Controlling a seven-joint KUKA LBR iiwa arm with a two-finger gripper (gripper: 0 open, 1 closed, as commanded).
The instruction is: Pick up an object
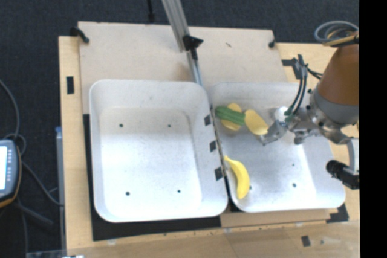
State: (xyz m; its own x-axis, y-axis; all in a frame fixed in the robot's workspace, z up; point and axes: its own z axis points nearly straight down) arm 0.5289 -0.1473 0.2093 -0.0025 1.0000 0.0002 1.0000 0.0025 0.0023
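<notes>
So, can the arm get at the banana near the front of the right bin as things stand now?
Probably yes. The banana lies uncovered against the right bin's left wall, apart from the other fruit. The gripper hangs nearby; that wall may crowd it.

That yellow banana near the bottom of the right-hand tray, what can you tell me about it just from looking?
The banana is a small, curved, bright yellow piece, smooth and toy-like, probably plastic. It lies flat on the floor of the right bin, close to the bin's left wall, running from upper left to lower right. Nothing rests on it; it lies apart from the other items higher up, and the gripper is well above it in the view, not touching.
</notes>
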